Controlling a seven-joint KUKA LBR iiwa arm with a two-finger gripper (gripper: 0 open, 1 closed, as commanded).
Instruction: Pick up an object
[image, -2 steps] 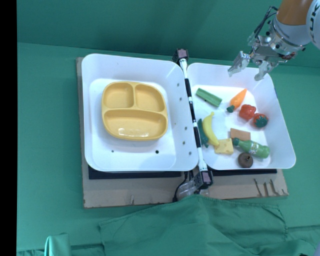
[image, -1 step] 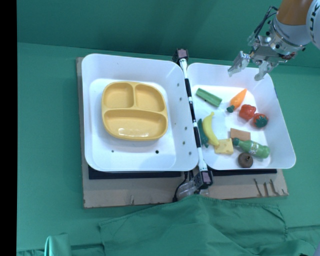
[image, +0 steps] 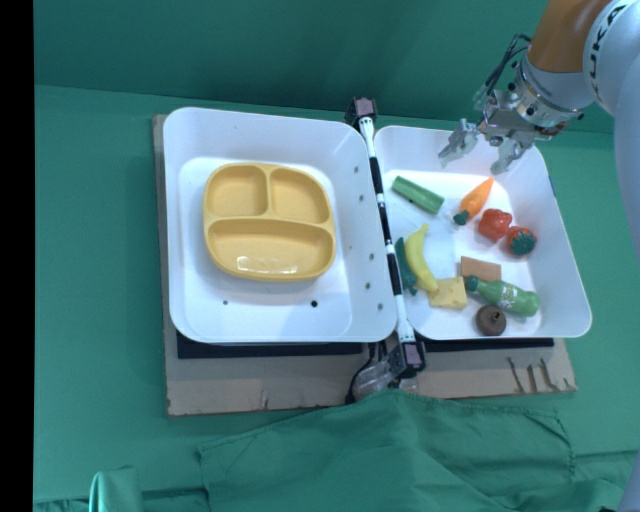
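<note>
Camera view is showing the hand (image: 485, 143) hanging spread and holding nothing above the far edge of the right bin (image: 566, 262), with the toy carrot (image: 476, 199) lying just below it on the bin floor, tilted, leaf end away from the hand. The carrot is looking light, stiff and a little slick, so a pinch across its thick orange middle is seeming safest. The green cucumber (image: 417, 194) is lying beside it and the red pepper (image: 493, 224) and tomato (image: 519, 240) are crowding its other side, leaving little room.
</note>
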